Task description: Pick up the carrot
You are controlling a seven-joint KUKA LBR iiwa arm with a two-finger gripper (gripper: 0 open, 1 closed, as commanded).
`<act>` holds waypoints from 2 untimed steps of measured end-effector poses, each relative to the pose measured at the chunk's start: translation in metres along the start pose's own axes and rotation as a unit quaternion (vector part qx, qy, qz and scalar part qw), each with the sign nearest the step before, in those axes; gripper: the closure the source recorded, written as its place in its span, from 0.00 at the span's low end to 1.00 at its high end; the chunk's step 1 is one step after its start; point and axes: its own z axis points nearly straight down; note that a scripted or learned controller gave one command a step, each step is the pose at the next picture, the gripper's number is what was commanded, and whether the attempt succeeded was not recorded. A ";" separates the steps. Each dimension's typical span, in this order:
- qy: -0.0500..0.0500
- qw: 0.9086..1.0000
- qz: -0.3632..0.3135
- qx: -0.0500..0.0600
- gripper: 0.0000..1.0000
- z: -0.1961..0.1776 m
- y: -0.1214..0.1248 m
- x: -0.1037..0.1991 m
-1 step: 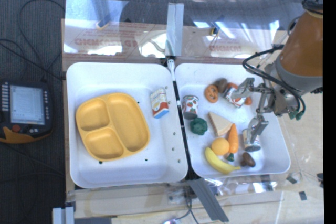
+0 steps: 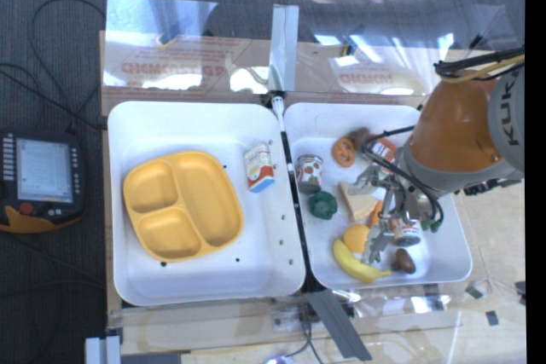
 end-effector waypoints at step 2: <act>-0.030 0.991 0.132 -0.003 0.00 0.032 0.002 0.017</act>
